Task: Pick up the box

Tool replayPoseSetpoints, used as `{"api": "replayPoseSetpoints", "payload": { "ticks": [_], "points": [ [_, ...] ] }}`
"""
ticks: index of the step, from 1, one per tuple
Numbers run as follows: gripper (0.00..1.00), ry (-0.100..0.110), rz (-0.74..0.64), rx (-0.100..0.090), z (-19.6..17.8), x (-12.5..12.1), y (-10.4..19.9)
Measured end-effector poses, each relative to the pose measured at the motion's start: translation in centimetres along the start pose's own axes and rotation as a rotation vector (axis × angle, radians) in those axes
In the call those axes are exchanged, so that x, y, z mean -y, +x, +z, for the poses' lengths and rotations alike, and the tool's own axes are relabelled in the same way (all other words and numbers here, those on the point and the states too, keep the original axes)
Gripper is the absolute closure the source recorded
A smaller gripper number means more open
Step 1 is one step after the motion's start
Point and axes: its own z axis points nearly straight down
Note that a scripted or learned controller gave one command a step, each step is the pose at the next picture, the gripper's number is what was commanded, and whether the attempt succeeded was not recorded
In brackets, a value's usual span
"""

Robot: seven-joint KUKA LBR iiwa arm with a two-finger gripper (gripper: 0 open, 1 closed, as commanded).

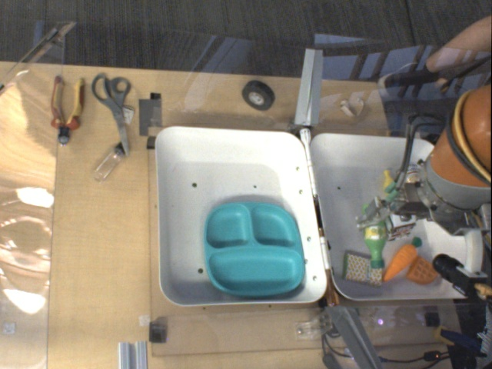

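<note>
Grey gripper (378,215) over, maybe touching, box (358,267).

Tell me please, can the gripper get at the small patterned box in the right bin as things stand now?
Probably yes. The box lies uncovered near the front left corner of the right bin, and the gripper hovers just above and behind it. A green bottle touches its right side.

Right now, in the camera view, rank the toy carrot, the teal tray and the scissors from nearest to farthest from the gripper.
From the gripper:
1. Toy carrot, just below it, right bin.
2. Teal tray, left bin.
3. Scissors, far left on the bench.
</note>
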Motion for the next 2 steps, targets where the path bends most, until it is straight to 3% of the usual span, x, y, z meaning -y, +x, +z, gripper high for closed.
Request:
{"api": "replayPoseSetpoints", "payload": {
  "ticks": [1, 2],
  "points": [
    [0.00, -0.003, -0.089, 0.000, 11.7, -5.6, 0.1],
    [0.00, -0.012, -0.053, 0.002, 12.6, -10.0, -1.0]
  ]
}}
